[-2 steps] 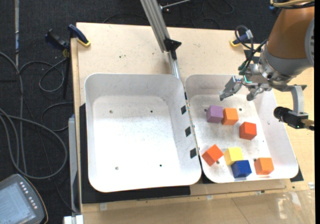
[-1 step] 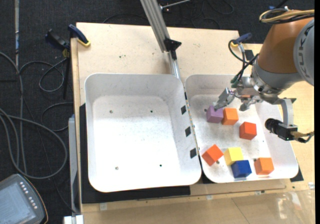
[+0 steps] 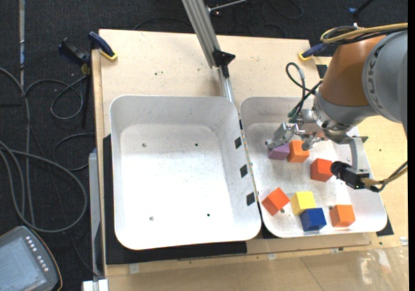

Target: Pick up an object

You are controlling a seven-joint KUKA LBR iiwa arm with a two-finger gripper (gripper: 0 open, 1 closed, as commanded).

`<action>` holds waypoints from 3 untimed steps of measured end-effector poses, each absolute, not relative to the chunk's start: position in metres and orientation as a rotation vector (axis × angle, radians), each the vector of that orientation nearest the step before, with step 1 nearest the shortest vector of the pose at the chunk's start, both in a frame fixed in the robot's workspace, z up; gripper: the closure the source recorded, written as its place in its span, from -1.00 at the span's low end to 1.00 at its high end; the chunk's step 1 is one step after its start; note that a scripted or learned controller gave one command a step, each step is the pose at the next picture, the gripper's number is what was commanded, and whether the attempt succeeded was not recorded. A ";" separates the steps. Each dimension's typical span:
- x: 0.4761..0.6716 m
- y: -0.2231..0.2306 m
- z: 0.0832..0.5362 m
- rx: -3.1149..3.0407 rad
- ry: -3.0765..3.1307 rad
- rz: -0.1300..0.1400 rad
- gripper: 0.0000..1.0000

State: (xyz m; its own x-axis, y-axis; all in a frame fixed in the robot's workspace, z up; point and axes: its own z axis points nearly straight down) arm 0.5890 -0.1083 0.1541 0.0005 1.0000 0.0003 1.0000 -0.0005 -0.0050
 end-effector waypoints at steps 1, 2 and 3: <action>0.594 -0.110 0.124 -2.234 -2.231 -0.014 -1.00; 0.595 -0.110 0.133 -2.235 -2.233 -0.015 1.00; 0.596 -0.121 0.185 -2.227 -2.224 -0.004 1.00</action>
